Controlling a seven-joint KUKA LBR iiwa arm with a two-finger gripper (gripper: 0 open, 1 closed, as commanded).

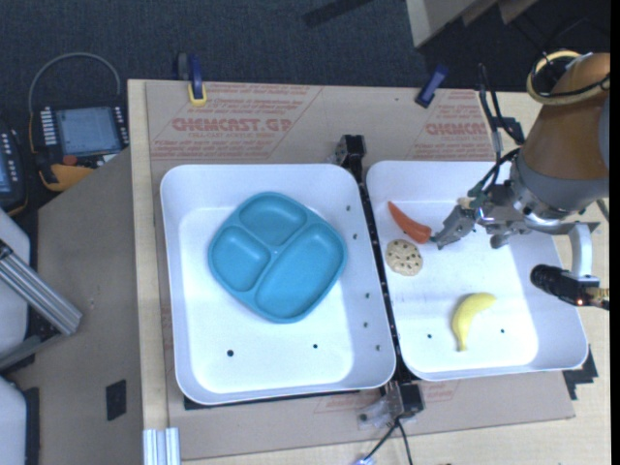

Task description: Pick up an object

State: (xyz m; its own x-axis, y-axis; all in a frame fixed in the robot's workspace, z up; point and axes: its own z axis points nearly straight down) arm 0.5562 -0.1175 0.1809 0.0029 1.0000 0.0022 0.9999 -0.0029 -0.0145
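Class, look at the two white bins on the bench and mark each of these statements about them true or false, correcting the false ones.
1. The blue divided plate lies in the left bin. True.
2. The banana lies in the left bin. False: it lies in the right bin.
3. The cookie lies between the carrot and the banana. True.
4. The tool is above the blue plate. False: it is over the right bin, just right of the carrot.
5. The banana is gripped by the tool. False: it lies on the bin floor, apart from the tool.
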